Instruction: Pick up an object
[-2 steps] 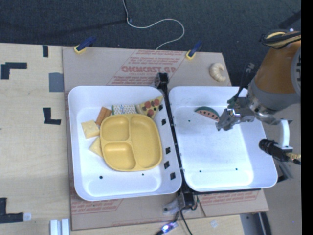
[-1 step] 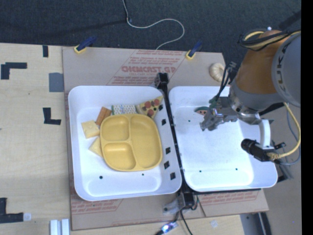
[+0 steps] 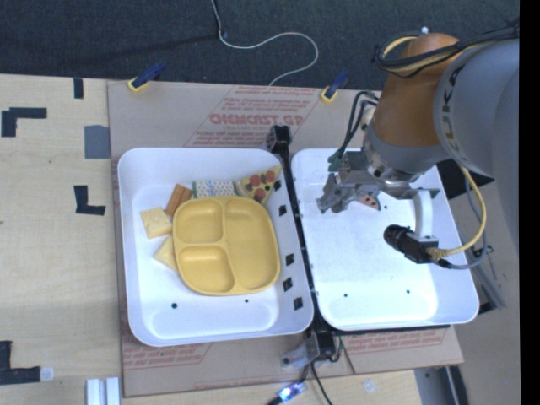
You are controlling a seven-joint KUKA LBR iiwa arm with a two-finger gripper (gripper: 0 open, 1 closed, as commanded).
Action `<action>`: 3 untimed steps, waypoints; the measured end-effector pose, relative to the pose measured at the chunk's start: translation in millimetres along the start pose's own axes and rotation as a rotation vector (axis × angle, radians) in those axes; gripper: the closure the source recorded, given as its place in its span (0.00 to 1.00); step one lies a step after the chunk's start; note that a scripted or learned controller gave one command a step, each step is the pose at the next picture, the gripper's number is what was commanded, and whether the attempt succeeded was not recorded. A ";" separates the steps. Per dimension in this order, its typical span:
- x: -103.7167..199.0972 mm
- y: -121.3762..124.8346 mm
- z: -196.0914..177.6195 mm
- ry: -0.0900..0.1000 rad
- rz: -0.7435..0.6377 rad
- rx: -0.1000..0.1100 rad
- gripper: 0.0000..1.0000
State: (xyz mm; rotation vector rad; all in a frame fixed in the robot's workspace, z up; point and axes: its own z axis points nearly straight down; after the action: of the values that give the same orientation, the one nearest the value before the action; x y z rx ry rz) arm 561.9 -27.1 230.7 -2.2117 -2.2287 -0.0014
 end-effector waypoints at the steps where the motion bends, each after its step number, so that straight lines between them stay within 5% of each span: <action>1: 44.5 11.9 10.6 -0.001 0.002 0.002 1.00; 2: 107.5 23.3 12.6 0.000 -0.001 0.001 1.00; 3: 135.3 31.1 14.5 -0.001 0.003 0.001 1.00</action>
State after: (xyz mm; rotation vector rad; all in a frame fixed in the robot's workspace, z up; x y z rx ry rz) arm 591.9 108.5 216.4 -2.2154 -2.2253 0.0016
